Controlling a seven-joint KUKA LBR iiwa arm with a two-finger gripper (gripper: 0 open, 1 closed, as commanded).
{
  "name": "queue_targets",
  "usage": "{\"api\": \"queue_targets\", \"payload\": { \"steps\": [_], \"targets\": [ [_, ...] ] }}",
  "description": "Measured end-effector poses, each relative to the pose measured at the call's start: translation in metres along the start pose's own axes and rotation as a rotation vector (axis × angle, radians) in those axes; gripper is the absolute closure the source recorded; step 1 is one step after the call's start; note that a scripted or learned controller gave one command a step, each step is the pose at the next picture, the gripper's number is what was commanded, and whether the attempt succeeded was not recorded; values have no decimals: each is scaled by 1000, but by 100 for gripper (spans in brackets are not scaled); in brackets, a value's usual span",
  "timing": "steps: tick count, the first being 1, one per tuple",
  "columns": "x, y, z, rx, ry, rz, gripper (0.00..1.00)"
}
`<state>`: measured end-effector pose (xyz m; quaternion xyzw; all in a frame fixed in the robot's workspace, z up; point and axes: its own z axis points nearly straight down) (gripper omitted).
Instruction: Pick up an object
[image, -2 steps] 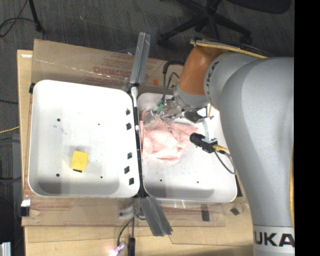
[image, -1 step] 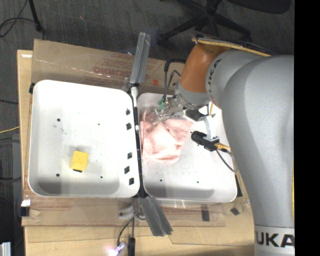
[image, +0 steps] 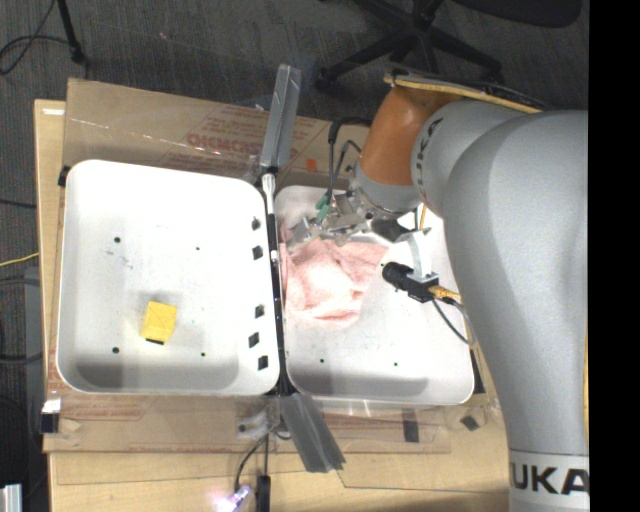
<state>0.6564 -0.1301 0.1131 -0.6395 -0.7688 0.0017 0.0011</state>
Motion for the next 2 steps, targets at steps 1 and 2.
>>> {"api": "queue_targets", "payload": {
  "steps": [1, 2],
  "targets": [
    [0, 0, -10, 0, 0, -2, 100],
    [0, 0, -10, 0, 0, -3, 0]
  ]
}}
